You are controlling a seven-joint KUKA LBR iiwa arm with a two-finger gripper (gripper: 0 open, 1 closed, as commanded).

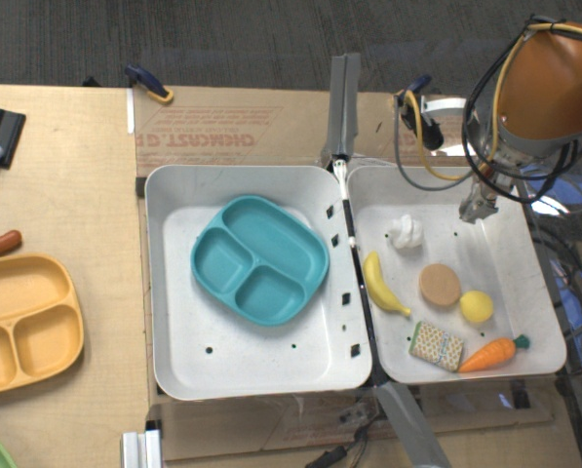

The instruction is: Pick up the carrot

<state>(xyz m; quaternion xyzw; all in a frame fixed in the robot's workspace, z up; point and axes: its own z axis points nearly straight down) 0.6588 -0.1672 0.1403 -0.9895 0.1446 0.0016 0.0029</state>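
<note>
While arm hangs high, pincer (478, 209) above bin (544, 291)

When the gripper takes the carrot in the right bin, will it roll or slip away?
The carrot tapers to a point, so it would probably swing in an arc instead of rolling straight. It looks smooth and rigid like a toy, so fingers may slide toward its thin end. The patterned block beside its tip could stop it.
</note>
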